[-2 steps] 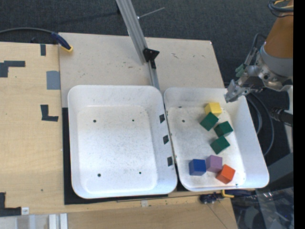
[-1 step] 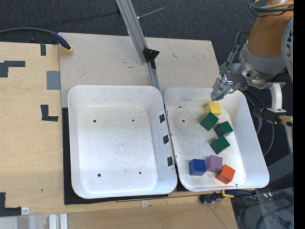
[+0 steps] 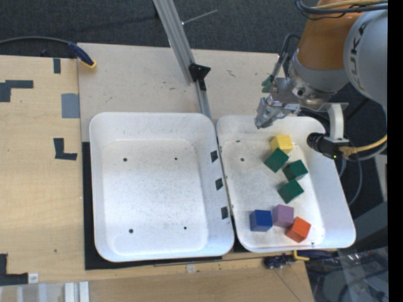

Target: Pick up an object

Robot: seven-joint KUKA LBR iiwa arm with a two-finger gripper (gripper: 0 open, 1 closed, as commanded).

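Orange block [image 3: 299,229]: nearest the lens, tilted, at the near end of the right bin [image 3: 334,200], touching the purple block [image 3: 283,215].
Blue block [image 3: 261,220]: just left of the purple one, sides close or touching, hard to call.
Green blocks: three in a loose chain up the middle of the right bin, lowest [image 3: 290,190], middle [image 3: 295,169], top [image 3: 276,160].
Yellow block [image 3: 283,143]: farthest of the lot, touching the top green one, closest to the tool.
Left bin [image 3: 101,168]: white, speckled, a few dark dots on the floor.
Gripper [image 3: 267,118]: hanging over the far left corner of the right bin, just beyond the yellow block, nothing between the fingers; spread or pressed together, cannot tell at this angle.
Arm [image 3: 334,36]: grey with the orange band, reaching in from the right.
Likely target: yellow block, being nearest; a judgement only.
Handling: looks small, rigid and light, probably wood or foam; flat faces, no crush risk, could skid on the smooth bin floor.
Where to take hold: across two opposite flat faces, on the pair clear of the green neighbour.
Risk: a finger landing on the green block, or nudging yellow aside on the way down.
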